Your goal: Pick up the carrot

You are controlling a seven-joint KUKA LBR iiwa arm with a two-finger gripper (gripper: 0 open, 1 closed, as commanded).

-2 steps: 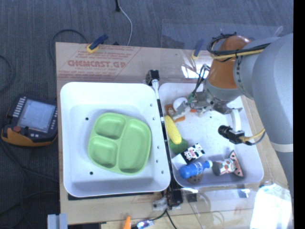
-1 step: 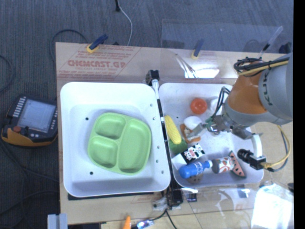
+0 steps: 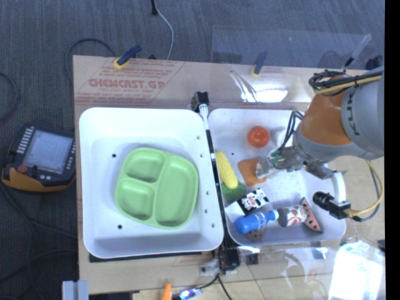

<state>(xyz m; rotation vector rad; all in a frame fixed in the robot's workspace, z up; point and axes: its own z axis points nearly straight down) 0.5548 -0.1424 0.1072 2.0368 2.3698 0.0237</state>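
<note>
While the worktop (image 3: 137, 80) carries two white bins side by side, the left bin (image 3: 100, 136) holds only a green divided plate (image 3: 156, 186), lying flat near its middle. The right bin (image 3: 284, 114) is cluttered. The grey arm (image 3: 350, 124) with its orange band reaches in from the right, and its hand (image 3: 275, 161) sits low over the middle of the right bin; can't tell whether the hand is spread or pressed together, too blurred. The carrot (image 3: 250, 169), an orange wedge shape, lies in the right bin just left of the hand, touching or nearly touching it, can't tell which. A corn cob (image 3: 225, 170) lies along the bin's left wall, just left of the carrot. A red-orange tomato (image 3: 258, 136) sits farther back, apart from the carrot. Toward the near side: a blue bottle (image 3: 255, 221), a black-and-white patterned item (image 3: 254, 200) just beyond it, and a watermelon slice (image 3: 307, 216) to the right. A teach pendant (image 3: 40, 158) rests on the floor (image 3: 62, 17) left of the worktop.
</note>
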